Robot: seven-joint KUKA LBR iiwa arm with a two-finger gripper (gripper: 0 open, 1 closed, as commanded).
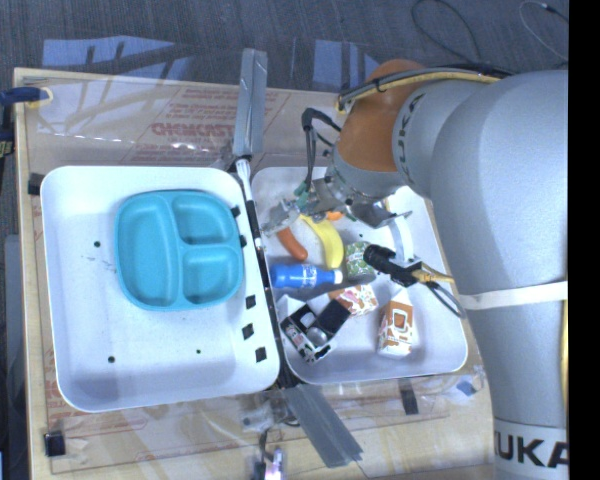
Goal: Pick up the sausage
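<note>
Sausage (pixel 291 240) lay in right bin (pixel 445 353), near its left wall, toward far end, just beside banana (pixel 325 238). Claw (pixel 308 201) hung low just beyond it, by bin's far-left corner; opening could not be told, wrist hid it. Nothing seen gripped. Arm likely placed for descent onto sausage. Blue tray (pixel 178 248) sat in left bin (pixel 80 368), out of way.
</note>
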